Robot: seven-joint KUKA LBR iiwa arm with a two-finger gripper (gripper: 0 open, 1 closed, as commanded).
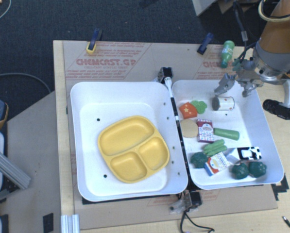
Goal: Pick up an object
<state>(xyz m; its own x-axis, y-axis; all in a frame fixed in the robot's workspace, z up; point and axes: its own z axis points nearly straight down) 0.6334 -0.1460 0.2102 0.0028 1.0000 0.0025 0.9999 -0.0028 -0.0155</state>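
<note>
left bin (81, 101): yellow divided tray (133, 148) only, not my target.
right bin (268, 125): toys crowd near edge and centre; far edge sparser.
target candidate: small white cylinder (223, 103), near far edge of right bin, long axis across bin, left to right.
my gripper (236, 85): over far edge of right bin, just beyond cylinder; fingers spread, nothing between them.
judgement: short drop toward near side; red and green toy (192, 108) just left limits room there.
</note>
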